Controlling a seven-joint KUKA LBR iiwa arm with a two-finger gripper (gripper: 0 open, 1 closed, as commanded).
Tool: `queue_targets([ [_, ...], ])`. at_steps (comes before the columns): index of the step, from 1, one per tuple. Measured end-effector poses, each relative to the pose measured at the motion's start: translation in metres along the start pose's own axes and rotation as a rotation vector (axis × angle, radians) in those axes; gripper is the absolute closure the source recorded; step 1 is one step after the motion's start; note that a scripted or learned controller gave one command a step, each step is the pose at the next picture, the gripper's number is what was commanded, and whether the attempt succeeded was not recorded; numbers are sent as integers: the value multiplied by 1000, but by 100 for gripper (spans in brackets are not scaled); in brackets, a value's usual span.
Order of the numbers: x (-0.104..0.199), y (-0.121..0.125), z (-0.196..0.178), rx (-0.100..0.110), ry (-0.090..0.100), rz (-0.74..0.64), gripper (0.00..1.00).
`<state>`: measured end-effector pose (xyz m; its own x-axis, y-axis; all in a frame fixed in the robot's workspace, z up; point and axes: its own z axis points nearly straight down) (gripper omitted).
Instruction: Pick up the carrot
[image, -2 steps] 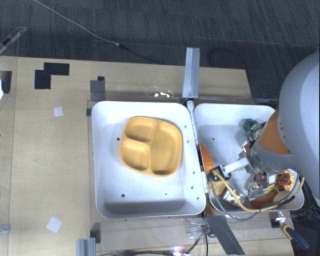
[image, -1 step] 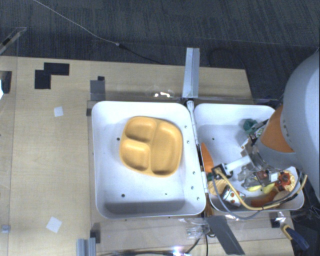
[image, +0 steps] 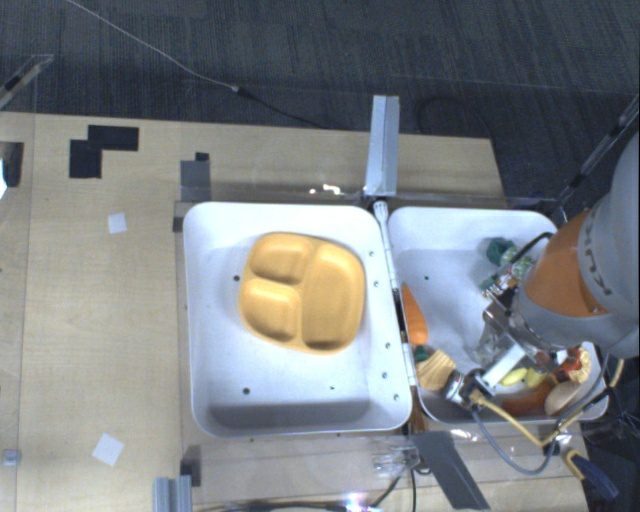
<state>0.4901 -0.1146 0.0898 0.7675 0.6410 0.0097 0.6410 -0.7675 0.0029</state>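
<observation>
Carrot (image: 413, 318) lies against the left wall of the right bin (image: 445, 232), beside a tan object (image: 433, 372). The gripper (image: 497, 342) hangs low near its right, apparently not touching it; I cannot tell how wide it stands. A yellow divided tray (image: 302, 291) sits in the left bin (image: 215, 330).

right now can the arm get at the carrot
Probably yes: the carrot lies uncovered near the tool, but it hugs the left wall of the right bin, which may cramp a grasp.
</observation>
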Motion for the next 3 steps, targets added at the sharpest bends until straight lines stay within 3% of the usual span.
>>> queue_targets([
  [1,54,-65,-96,1,-3,94,100],
  [2,52,-64,-94,1,-6,96,0],
  [3,86,-106,-94,2,-6,189,0],
])
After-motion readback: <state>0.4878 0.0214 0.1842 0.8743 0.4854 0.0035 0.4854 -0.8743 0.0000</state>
